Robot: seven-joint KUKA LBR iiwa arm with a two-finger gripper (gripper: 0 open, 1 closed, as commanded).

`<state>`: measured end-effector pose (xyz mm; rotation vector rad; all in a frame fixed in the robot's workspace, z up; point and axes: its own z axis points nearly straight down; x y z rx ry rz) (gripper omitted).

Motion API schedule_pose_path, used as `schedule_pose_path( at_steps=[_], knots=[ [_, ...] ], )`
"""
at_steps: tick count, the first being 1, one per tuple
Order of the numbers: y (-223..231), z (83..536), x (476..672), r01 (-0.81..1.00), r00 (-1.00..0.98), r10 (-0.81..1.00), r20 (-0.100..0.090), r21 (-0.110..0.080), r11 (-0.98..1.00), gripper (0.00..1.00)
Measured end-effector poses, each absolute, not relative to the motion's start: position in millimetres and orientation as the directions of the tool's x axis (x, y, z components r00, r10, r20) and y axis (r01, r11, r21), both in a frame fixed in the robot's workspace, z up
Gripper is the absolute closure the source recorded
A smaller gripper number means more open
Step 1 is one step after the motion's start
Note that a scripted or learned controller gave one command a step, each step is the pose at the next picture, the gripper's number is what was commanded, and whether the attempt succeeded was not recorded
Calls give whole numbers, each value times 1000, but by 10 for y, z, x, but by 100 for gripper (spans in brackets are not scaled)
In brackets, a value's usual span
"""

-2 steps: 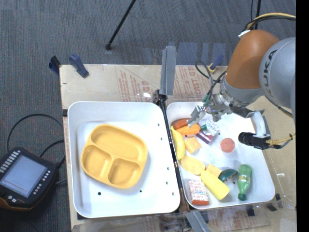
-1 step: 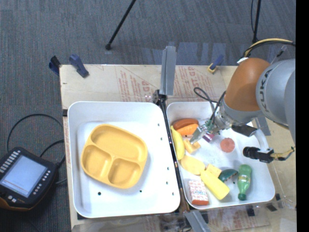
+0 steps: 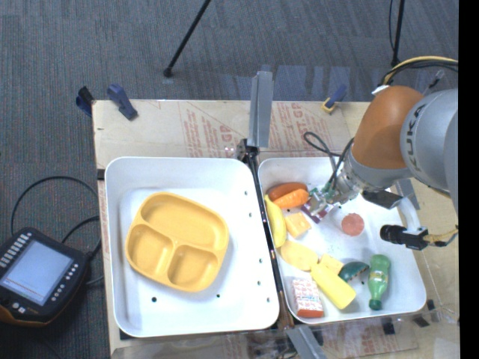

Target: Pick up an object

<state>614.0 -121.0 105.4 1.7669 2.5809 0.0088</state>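
Camera view: right bin (image 3: 416,290) is the landmark. The pincer (image 3: 320,203) is low over its upper left part; finger state cannot be told. An orange carrot (image 3: 290,195) lies just left of the pincer, a yellow cheese block (image 3: 297,224) just below-left.

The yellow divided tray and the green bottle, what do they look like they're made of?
The yellow three-compartment tray in the left white bin looks like moulded plastic: one even colour, rounded edges, a soft satin sheen. The small green bottle in the right white bin seems to be plastic too, probably toy food, with a smooth, slightly glossy surface; the view is too coarse to be sure.
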Motion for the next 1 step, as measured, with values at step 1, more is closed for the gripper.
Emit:
schedule_pose_path(
  at_steps=[1],
  knots=[
    [122, 1886, 6123, 944, -330, 944, 3, 2, 330, 100]
  ],
)
